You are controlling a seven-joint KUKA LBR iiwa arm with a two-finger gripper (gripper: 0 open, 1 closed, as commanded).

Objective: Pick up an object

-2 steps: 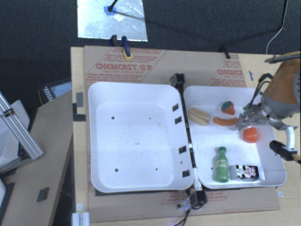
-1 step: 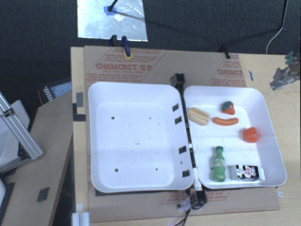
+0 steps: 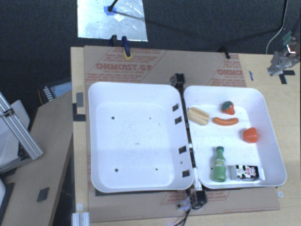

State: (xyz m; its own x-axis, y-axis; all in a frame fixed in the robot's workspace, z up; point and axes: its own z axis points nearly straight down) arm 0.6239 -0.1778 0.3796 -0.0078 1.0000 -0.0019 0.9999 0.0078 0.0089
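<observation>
Grey and metallic, the two-finger gripper (image 3: pixel 283 60) hangs at the far right edge of the view, above the back right corner of the bench and outside both bins; it is small and blurred there, so I cannot tell whether it is spread or pressed together, and nothing can be seen in its grasp. All the loose items lie in the shallow white right-hand bin (image 3: pixel 272 126). Near its back left corner sits a tan toy hot-dog bun (image 3: pixel 198 115), with a slim orange-red toy sausage (image 3: pixel 225 121) just beside it to the right. Behind the sausage is a small red toy strawberry with a green top (image 3: pixel 228 108). A round orange-red toy fruit (image 3: pixel 250 135) rests closer to the right wall. At the front, a green plastic bottle with a yellow label (image 3: pixel 218 164) lies next to a small black-and-white carton (image 3: pixel 246 173). The shallow white left-hand bin (image 3: pixel 94 126) adjoins it along a shared edge. Both bins rest on a brown cardboard sheet with red lettering (image 3: pixel 122 65).
</observation>
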